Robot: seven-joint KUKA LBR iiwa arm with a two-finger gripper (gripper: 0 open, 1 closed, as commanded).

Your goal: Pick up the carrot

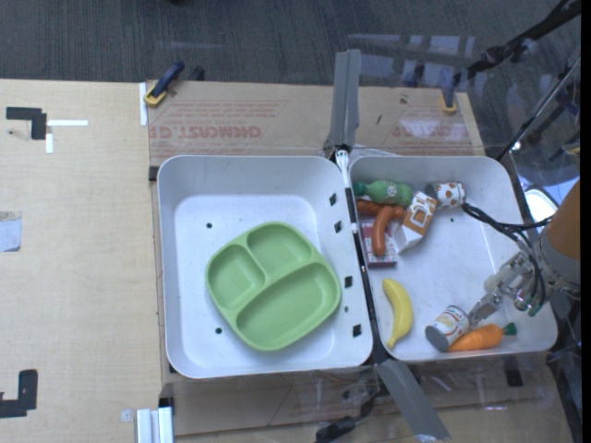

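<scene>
Gripper [489, 308], jaws' opening indiscernible, above the orange tapered carrot [477, 340] in the right white bin's [462, 261] near-right corner; the touching small grey-ended can [447, 327] could be grabbed instead.

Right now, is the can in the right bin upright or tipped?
Tipped. The can lies on its side on the right bin's floor, one round end facing the camera, beside the carrot.

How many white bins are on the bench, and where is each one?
2. The left bin holds a green divided plate. The right bin holds the carrot, a banana and other food items. The tool is above the carrot.
</scene>
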